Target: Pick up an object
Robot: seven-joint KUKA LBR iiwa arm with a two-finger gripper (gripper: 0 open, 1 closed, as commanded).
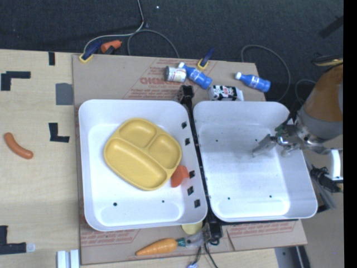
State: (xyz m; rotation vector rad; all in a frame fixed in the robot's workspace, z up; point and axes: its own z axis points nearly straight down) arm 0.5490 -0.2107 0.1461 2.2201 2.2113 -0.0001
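Candidate things to pick sit in the left bin [92, 205]: a yellow divided plate [142, 152] lies flat near the bin's middle, and a small orange-red piece [179, 176] touches the plate's lower right edge, close to the wall shared with the right bin [251, 211]. The hand [261, 147] is over the right bin, near its right wall and toward the upper half, pointing left; whether it is spread or pressed together cannot be told at this angle, and nothing is seen between its tips. The arm [323, 108] comes in from the right edge, grey below with an orange-brown band above the wrist. Both bins rest side by side on a cardboard sheet [111, 80] on the table [33, 205]. Behind the bins on the cardboard: two blue bottles [199, 77] [254, 82], a small white container [175, 73] just left of the first bottle, and a black-and-white item [226, 92]. A carrot [157, 247] lies in front of the left bin. A sausage [18, 146] lies on the table well left of the bins. Clamps [100, 49] hold the cardboard's far left corner
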